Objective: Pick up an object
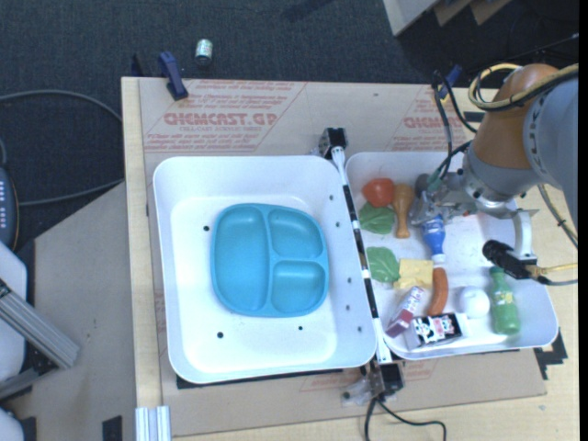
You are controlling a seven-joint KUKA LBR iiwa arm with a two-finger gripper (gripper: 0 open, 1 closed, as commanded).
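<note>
grey two-finger gripper sat low in right white bin, over small blue-and-white tube — likely chosen pick. finger opening: couldn't tell. blue sectioned plastic tray lay in left white bin — well apart.

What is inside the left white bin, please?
The left bin holds one blue divided tray with three compartments, lying flat near the middle. Nothing rests in the compartments. The bin floor under the tray is covered, so I cannot tell what is beneath it.
</note>
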